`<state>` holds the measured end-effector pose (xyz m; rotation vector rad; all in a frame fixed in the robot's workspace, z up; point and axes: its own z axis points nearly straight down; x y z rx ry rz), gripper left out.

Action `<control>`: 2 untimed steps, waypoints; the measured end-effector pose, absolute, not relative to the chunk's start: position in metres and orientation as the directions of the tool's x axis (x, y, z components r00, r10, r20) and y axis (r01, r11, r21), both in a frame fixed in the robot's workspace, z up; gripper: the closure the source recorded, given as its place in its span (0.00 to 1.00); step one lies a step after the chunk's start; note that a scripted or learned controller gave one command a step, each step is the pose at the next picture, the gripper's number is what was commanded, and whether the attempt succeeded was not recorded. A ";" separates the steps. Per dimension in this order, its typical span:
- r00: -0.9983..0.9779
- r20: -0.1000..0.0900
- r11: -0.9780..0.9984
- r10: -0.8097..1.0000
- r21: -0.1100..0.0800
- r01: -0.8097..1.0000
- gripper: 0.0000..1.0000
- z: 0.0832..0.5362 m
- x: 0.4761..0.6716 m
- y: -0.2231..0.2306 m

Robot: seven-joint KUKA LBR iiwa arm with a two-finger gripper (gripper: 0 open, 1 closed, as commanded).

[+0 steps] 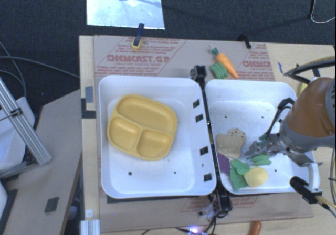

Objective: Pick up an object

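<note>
Yellow tray [142, 126] in left bin [113, 89], toys in right bin [247, 95]

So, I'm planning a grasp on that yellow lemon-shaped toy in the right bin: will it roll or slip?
The yellow toy looks rounded and smooth, so it may roll if nudged and could slip from the claw. It rests against green pieces, which might steady it. It is probably light plastic.

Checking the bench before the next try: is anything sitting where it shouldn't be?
Yes. A toy carrot lies on the bench behind the right bin, outside both bins. The other small items sit clustered in that bin's near corner by the pincer, and the yellow tray lies in the left bin.
</note>
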<state>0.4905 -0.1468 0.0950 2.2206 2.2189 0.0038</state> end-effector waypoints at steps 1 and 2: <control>-0.015 0.000 0.015 1.000 0.021 1.000 1.00 0.191 0.616 -0.072; -0.011 0.003 0.011 1.000 0.007 1.000 1.00 0.270 0.568 -0.011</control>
